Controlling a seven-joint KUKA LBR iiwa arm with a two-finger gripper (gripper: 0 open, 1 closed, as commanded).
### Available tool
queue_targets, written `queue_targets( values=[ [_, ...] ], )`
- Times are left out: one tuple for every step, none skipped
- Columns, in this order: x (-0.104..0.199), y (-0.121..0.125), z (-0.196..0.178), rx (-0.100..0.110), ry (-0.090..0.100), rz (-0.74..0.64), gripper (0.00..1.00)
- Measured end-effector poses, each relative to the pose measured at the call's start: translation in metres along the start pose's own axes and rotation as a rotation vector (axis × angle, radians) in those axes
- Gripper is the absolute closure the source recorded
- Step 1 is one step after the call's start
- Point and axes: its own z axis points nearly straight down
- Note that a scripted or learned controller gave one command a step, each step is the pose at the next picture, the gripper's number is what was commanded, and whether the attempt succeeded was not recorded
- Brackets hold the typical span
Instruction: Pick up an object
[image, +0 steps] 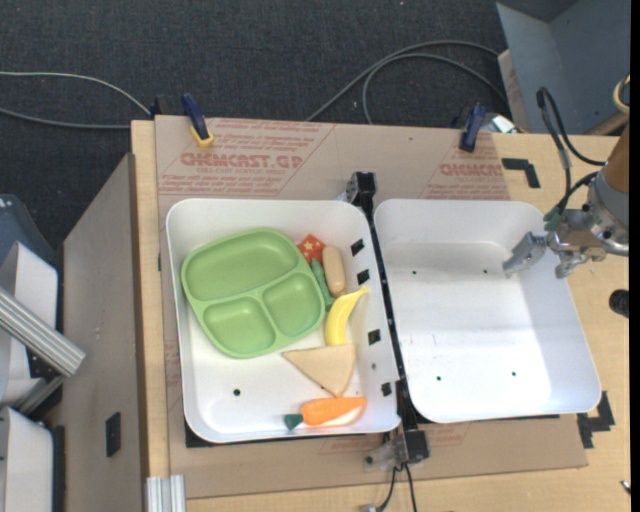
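The left bin (190, 400) holds the toy food. A green divided plate (250, 292) lies at its left. Beside the plate are a small red piece (311, 246), a tan sausage (334, 268) and a yellow banana (343, 315). A beige wedge (325, 366) and an orange carrot (331, 410) lie toward the bin's front. My gripper (538, 266) hangs over the far right edge of the right bin (480, 340), well away from all the food. Its fingers (520, 254) are spread open with nothing between them.
A black divider with clips (375, 300) runs between the two bins. Blue clamps (197, 118) hold the cardboard base at the back. Cables (420, 60) trail over the dark floor behind the bench.
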Motion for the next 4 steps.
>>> queue_targets(
  values=[
    [0.001, 0.003, -0.008, -0.015, -0.004, -0.004, 0.00],
    [0.005, -0.005, 0.048, -0.009, -0.002, -0.004, 0.00],
    [0.000, -0.004, 0.092, -0.009, -0.002, -0.003, 0.00],
    [0.000, -0.004, 0.113, -0.011, -0.002, -0.004, 0.00]
  ],
)
